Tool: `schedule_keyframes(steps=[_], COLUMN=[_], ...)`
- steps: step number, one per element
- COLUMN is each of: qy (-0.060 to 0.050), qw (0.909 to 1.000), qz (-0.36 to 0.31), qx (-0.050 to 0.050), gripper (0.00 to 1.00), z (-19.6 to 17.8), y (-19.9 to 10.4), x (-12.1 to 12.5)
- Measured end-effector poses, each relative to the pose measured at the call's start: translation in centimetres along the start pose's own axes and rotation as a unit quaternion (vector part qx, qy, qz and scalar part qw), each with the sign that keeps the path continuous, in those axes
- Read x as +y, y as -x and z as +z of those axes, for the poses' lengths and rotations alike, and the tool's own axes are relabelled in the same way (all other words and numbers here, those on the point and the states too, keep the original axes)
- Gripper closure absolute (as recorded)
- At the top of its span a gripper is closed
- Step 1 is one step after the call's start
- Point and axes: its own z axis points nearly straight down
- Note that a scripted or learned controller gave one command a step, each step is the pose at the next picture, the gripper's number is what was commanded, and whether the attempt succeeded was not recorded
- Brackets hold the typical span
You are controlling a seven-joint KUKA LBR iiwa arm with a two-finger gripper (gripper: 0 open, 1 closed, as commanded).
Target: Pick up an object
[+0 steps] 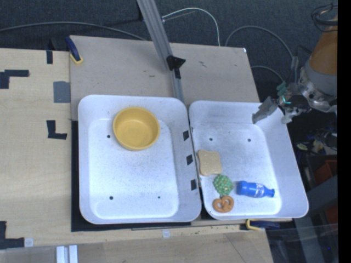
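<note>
Jaws [270, 109]: open/shut state can't tell, hovering over right bin [285, 147] upper-right rim. Blue bottle [254, 189], pretzel [223, 204], green obj [222, 183], tan sponge [209, 161] lie inside.

The right white bin [274, 147] is open across its far half. Crowding its near end are a tan sponge [209, 162], green knobbly toy [222, 183], brown pretzel [223, 204] and blue plastic bottle [254, 189].

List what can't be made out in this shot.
- Gripper, camera view: small and blurred at the right bin's top rim; finger state unreadable.
- Arm: cut off by the right edge.
- Green object: too small to identify.
- Bottle: label too small to read.
- Pretzel-shaped object: too small to tell what it really is.
</note>
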Motion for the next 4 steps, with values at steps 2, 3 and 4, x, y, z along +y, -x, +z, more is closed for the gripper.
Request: schedule_keyframes(steps=[2,3,4], qy=[-0.003,-0.003,-0.004], qw=[1.0,1.0,1.0], qz=[0.001,0.0,0.001], qx=[0.0,0.0,0.0], gripper=[0.0,0.0,0.0], z=[5.7,10.2,16.6], y=[-1.0,-1.1,-0.9], x=[-0.5,-0.2,-0.6])
